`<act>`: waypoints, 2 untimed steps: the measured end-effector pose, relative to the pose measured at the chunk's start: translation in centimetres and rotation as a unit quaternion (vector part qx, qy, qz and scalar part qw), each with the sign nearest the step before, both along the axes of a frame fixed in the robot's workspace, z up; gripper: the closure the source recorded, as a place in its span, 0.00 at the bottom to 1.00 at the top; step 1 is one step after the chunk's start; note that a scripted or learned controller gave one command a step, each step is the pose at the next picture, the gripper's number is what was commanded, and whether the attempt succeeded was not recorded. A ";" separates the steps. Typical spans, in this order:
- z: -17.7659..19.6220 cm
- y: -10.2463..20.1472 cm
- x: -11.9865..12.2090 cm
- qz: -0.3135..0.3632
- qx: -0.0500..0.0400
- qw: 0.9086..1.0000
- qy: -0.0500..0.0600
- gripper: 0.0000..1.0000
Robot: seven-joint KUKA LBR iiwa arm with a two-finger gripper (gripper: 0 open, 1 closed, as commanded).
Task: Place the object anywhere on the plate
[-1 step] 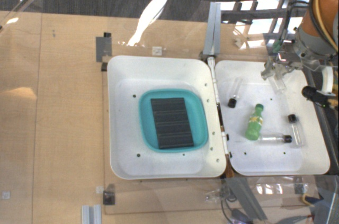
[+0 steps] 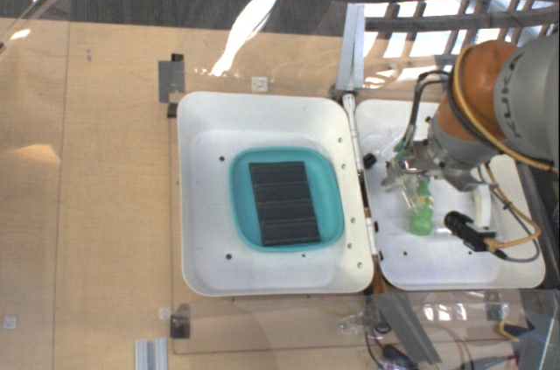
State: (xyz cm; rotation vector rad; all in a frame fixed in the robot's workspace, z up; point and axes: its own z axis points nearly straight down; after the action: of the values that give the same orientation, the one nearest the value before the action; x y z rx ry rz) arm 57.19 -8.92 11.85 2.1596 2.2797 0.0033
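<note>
The green object (image 2: pixel 421 218) lies in the right bin (image 2: pixel 455 272), just below the gripper (image 2: pixel 409 176). Whether its jaws hold anything cannot be told. Grip it squarely before carrying it to the plate (image 2: pixel 243 211).

Light wood counter (image 2: pixel 87 211) carries two shallow white bins side by side, touching: left bin (image 2: pixel 201 263), right bin (image 2: pixel 516 272). Small black bracket (image 2: pixel 172 80) near left bin's far corner.
</note>
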 end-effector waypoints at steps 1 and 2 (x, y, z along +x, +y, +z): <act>6.7 9.5 -4.5 0.052 0.000 0.999 -0.002 1.00; 4.9 21.1 -1.3 0.050 0.000 0.999 0.000 1.00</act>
State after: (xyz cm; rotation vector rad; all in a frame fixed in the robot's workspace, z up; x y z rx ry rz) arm 55.94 12.17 16.76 2.0438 2.3838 0.0048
